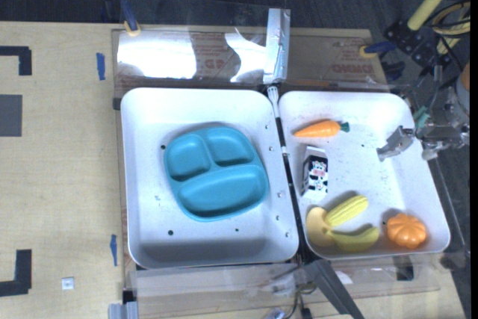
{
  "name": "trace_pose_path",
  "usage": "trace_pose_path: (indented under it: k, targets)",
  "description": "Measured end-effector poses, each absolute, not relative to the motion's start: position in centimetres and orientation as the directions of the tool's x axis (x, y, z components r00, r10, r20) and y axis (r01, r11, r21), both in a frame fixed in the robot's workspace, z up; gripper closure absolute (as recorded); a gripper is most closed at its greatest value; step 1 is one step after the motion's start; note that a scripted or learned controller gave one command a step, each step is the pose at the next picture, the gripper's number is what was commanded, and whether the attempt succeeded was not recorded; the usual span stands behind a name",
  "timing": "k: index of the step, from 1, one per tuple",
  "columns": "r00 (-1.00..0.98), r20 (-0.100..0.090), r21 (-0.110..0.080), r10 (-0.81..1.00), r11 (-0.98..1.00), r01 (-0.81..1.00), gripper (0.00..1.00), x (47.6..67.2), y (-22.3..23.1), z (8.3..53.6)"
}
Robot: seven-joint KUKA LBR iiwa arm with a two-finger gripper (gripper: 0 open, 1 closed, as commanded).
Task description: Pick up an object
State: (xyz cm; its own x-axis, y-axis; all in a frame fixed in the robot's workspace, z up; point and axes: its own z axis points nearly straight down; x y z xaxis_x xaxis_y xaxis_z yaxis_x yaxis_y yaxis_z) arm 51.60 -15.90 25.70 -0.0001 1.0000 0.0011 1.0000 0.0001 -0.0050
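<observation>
Where right bin [351,104] holds toys — orange carrot [317,129], green stem, lying flat; tool [396,142] state unclear.

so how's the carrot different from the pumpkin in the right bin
The carrot is long and tapered; the pumpkin is round and squat. The carrot has a green top at its right end and lies near the bin's far side; the pumpkin sits in the near right corner. Both are orange and lie in the right bin.

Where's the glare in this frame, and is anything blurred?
Camera view: strong glare on the clear sheet behind the left bin; soft shadow under the blue tray; gripper slightly soft over the right bin; carrot reads sharp.
</observation>
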Motion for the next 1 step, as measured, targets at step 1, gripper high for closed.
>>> trace_pose_path:
  k: [1]
  targets:
    - [-0.07, 0.005, -0.012, 0.998, 0.07, 0.997, 0.0, 49.32, -15.15, 13.9]
